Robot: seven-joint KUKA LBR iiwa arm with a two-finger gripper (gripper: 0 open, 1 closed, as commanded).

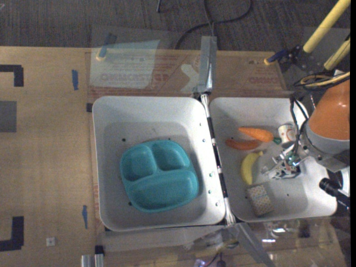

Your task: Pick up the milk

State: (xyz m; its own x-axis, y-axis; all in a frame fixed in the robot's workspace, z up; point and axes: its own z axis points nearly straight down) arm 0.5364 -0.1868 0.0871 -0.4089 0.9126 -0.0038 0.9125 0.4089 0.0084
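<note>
Counter point(50, 166) at the near edge is noted as bare wood with dark tape marks. On it two white bins sit side by side. The left bin point(105, 121) holds a teal divided plate point(160, 174), lying flat. In the near part of the right bin point(233, 204) a small speckled sponge-like block point(260, 199) is seen, and just beyond it a banana point(249, 167). Further back two orange carrot-like pieces point(251, 139) lie close together. The gripper point(285, 166) is recorded low in the right bin, right of the banana, below the grey and orange arm point(332, 121). Whether the jaws are open or closed cannot be told, since the tip is small and cluttered, and nothing is seen held between them. A small white carton-like item with a round marking, taken to be the milk point(286, 132), stands at the far right of the bin, just beyond the gripper and partly hidden by the arm. It appears to rest in the bin, so the task is judged not yet done: grasp and lift remain.
</note>
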